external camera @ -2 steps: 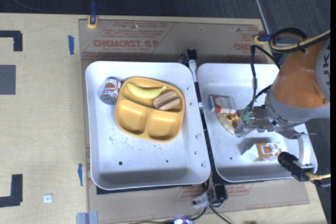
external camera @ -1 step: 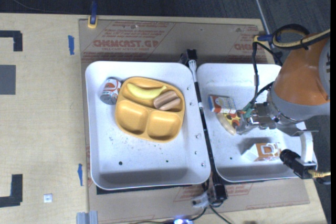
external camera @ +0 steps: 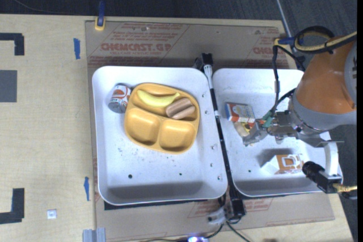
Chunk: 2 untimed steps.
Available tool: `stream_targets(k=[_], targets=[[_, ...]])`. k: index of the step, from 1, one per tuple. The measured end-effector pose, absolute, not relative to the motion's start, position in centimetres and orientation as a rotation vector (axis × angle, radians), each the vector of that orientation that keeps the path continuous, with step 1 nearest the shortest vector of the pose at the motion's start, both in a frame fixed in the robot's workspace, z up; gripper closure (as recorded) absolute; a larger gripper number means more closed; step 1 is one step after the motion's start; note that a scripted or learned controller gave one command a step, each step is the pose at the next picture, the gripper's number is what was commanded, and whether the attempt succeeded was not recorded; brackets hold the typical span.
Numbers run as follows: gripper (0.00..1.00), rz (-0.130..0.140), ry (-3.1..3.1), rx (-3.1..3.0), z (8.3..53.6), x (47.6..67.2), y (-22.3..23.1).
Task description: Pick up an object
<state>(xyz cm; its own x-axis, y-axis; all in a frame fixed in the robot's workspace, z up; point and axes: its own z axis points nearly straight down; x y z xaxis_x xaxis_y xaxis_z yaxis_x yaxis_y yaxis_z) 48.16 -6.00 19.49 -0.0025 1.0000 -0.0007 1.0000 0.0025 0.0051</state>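
In the right bin a white packet with orange and green print lies near the left wall. A small orange and white box sits nearer the front. My gripper is low in this bin, just below and to the right of the packet and touching or nearly touching its lower edge. It stands up and to the left of the small box. The grey arm with its orange band reaches in from the right and hides the bin's right side.
The left bin holds a yellow divided tray with a banana and a hot dog, and a can beside it. A ridge separates the bins. Cables loop at the back right.
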Motion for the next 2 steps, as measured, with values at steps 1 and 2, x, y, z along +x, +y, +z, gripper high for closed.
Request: stream_targets(k=[1,2], targets=[[0.0,0.001,2.222,2.22,9.44,47.95,-9.44],[1.0,0.003,2.218,2.219,10.43,48.04,-9.45]])
